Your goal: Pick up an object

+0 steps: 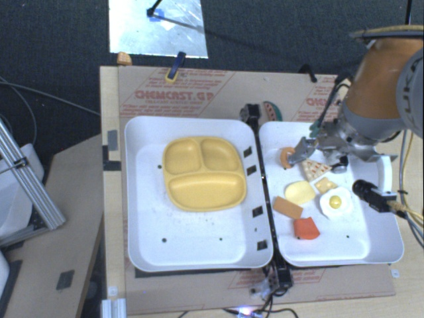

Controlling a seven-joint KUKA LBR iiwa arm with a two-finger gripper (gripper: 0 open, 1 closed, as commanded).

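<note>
Crowding is making the risk: the gripper (306, 150) is hanging over the right bin (377, 247), just beside the toast wedge (315, 169) and orange piece (287, 156) (its opening I cannot tell), so neighbours are threatening to get nudged.

Grey arm (391, 105); orange band (381, 78)

arm (387, 78) cut off at the right edge, gripper (306, 150) partly covering the little orange piece (287, 156)
</note>
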